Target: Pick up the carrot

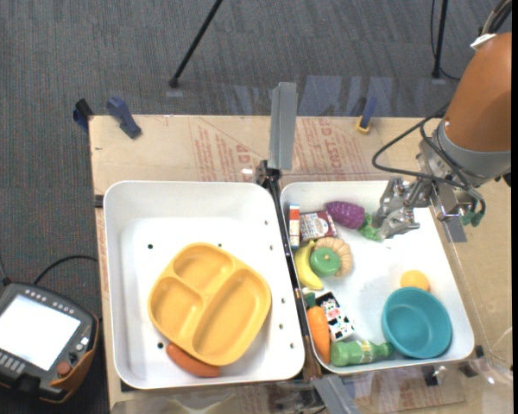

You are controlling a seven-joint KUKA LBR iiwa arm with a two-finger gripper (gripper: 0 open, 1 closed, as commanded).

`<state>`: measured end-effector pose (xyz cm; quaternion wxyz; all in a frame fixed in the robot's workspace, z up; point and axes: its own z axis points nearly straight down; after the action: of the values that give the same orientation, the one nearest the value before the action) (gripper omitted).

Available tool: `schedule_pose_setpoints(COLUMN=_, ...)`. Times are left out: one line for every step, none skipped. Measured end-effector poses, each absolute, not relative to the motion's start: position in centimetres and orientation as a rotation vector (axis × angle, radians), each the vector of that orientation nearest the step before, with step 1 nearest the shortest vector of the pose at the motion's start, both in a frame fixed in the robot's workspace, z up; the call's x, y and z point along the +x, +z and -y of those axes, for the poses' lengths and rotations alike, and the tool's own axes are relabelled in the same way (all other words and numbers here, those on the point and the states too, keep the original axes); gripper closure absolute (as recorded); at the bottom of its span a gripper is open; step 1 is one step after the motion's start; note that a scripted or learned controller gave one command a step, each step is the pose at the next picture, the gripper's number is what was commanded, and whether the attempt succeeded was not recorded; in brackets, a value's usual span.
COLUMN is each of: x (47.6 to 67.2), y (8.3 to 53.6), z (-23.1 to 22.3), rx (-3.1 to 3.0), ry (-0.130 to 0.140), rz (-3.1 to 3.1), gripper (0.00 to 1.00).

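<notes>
The carrot point(319, 334) lies in the right bin point(456, 274), down at about seven o'clock of that bin, running lengthwise along the bin's left wall. A small black-and-white box point(333, 316) sits just beside it at its two o'clock, and a green bottle point(360, 351) lies near its lower tip, at four o'clock.

The claw point(395, 224) hangs at the bin's twelve o'clock, well apart from the carrot, close to a purple grape bunch point(346, 215) and a small green piece point(369, 230). Whether it stands wide or narrow I cannot tell from this slant; nothing can be made out between its tips.

My reading is that the reach has not yet begun: the carrot rests untouched. The next move calls for a long travel toward seven o'clock, passing over the round green-and-tan toy point(329, 258) and the banana point(306, 267), then a turn of the wrist so the tips close across the carrot's narrow width.

Room is tight there. The bin wall hugs the carrot on its nine o'clock side, so one tip must slip into a thin gap, while the box crowds the other side. The teal bowl point(417, 322) at the bin's five o'clock stands clear of that path. The left bin point(129, 231), with its yellow divided plate point(210, 303), should play no part.
</notes>
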<state>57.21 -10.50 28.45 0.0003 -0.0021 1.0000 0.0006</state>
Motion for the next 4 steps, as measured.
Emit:
schedule_pose_setpoints(x=52.7, y=25.5, z=17.5, rx=-0.115, ry=0.002, rz=-3.142, gripper=0.00)
schedule_pose_setpoints(x=49.4, y=16.7, z=21.2, rx=0.011, ry=0.008, rz=-3.151, gripper=0.00)
schedule_pose_setpoints(x=55.8, y=10.2, z=14.6, rx=0.075, ry=0.010, rz=-3.146, gripper=0.00)
schedule_pose_setpoints(x=55.9, y=10.5, z=15.1, rx=0.083, ry=0.003, rz=-3.141, gripper=0.00)
